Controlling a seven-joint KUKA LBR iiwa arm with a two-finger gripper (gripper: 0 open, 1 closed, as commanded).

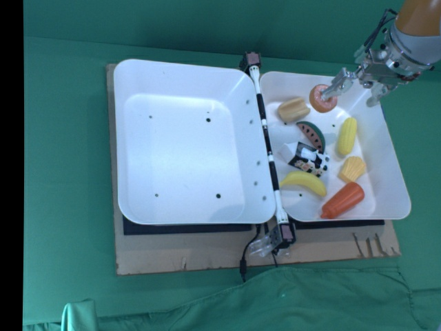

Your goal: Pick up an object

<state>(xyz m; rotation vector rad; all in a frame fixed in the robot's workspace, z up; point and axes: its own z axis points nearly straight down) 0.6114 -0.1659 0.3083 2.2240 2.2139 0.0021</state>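
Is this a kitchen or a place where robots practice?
Probably a robot practice lab, not a kitchen. Two white bins sit on green cloth, a grey and orange arm reaches in, and the food, like the banana and corn, looks like toys.

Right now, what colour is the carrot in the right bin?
Orange-red, with a darker red tip; the carrot shows best in the camera view, near the bin's front edge.

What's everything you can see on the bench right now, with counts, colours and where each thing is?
Shallow white plastic bins: 2, side by side on a cardboard sheet.
Pink round toy slice: 1, right bin, far side, by the gripper.
Tan bread roll: 1, right bin.
Watermelon slice: 1, red and green, middle.
Yellow corn cob: 1, right side.
Black-and-white toy: 1, middle.
Yellow ridged piece: 1, right.
Yellow banana: 1, near side.
Orange carrot: 1, near corner.
Gripper: 1, grey, above the right bin's far edge.
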